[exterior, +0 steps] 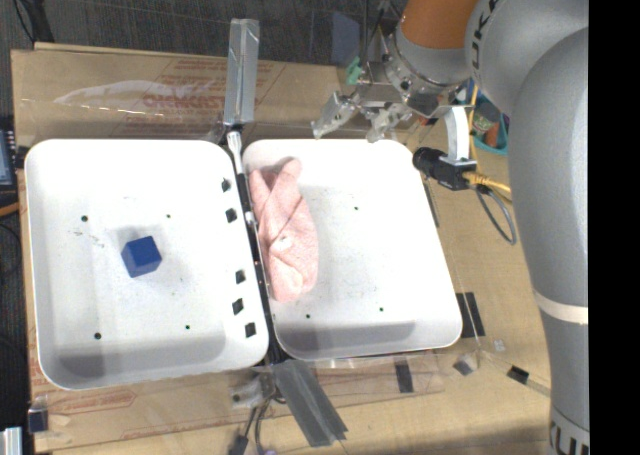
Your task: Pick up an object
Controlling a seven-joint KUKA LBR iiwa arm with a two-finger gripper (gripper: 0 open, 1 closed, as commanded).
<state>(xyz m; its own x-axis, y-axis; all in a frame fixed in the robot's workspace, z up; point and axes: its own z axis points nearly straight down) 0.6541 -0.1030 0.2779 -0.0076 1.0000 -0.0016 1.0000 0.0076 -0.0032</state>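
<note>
gripper [356, 129] spread wide, empty, hanging over the far edge of the right bin [400, 243], toward its far-left corner. pink cloth [282, 233] lies bunched lengthwise along that bin's left edge, against the wall, near the gripper but not touching it. blue cube [142, 255] sits in the left bin [60, 193], left of centre, well apart from the cloth. black clips [240, 278] line the seam between the bins

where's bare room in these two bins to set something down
Right white bin: bare floor from the crumpled pink cloth at its left wall to its right wall. Left white bin: bare all round the small blue cube. Crowded only along the cloth.
</note>
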